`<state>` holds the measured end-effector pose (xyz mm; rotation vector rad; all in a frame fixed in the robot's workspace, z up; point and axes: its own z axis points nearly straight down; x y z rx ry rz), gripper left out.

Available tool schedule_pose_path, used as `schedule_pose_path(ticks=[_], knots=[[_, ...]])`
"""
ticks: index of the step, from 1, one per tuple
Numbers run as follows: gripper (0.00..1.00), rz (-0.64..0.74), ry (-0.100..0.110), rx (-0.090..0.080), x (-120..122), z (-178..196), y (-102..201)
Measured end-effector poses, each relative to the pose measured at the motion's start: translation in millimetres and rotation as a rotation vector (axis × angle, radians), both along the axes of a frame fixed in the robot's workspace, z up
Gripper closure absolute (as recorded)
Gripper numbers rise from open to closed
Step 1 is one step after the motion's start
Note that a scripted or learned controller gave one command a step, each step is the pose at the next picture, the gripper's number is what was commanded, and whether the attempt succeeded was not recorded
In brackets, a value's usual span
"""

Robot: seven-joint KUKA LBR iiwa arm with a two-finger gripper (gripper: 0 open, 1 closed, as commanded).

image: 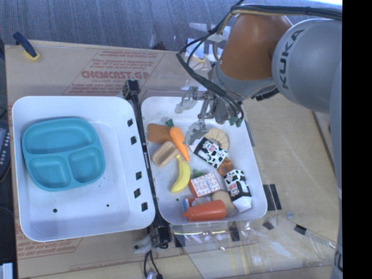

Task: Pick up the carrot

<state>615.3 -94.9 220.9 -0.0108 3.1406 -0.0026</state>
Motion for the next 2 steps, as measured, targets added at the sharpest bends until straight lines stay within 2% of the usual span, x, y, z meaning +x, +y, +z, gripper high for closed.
schedule_pose_path(ticks=[1, 2], knots=[[0.0, -0.188, -0.003, 0.001, 23, -117, -1], [1.0, -0.181, -0.007, 0.001, 25, -106, 1]])
